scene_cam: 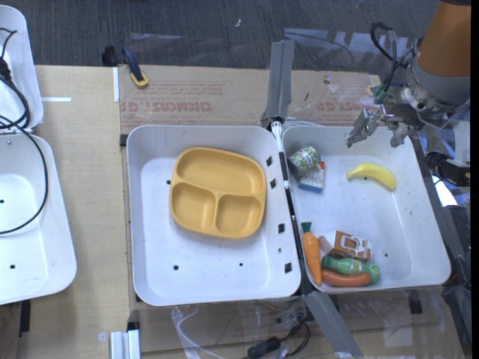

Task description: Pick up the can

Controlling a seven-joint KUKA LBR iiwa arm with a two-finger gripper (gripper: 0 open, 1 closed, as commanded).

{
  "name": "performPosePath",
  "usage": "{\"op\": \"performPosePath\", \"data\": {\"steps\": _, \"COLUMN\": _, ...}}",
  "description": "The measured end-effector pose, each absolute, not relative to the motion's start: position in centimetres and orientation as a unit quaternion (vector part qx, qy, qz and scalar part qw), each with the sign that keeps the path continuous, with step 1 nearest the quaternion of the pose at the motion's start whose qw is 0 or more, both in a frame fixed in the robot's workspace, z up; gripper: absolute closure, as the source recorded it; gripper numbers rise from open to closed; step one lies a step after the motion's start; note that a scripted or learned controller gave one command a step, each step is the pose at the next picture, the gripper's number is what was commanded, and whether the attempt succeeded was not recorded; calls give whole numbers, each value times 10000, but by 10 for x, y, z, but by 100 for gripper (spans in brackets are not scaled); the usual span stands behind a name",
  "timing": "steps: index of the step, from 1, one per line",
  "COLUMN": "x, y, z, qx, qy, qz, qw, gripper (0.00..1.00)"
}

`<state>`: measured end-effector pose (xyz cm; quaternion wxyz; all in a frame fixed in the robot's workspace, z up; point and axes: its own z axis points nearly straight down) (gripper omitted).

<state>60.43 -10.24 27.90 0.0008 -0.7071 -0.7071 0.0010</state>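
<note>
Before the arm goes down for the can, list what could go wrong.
1. The can lies against the right bin's left wall with a small box touching it, so a finger may hit the wall or catch the box instead.
2. The gripper hovers near the bin's far edge, with the banana lying below it; a low sweep toward the can might knock the banana.

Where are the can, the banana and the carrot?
can (pixel 304 158): camera view, on its crumpled side.
banana (pixel 372 175): camera view, on the middle of its curve.
carrot (pixel 311 256): camera view, on its orange body.
</note>
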Motion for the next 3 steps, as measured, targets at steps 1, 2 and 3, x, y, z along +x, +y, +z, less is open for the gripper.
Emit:
{"op": "performPosePath", "data": {"steps": 1, "x": 604, "y": -102, "z": 279, "qx": -7071, "qy": -7071, "qz": 10, "qw": 8, "gripper": 0}}
{"op": "performPosePath", "data": {"steps": 2, "x": 532, "y": -62, "z": 190, "qx": -6625, "qy": -7491, "qz": 17, "qw": 18, "gripper": 0}}
{"op": "performPosePath", "data": {"steps": 3, "x": 589, "y": -97, "z": 173, "qx": -7387, "qy": -6740, "qz": 13, "qw": 7, "gripper": 0}}
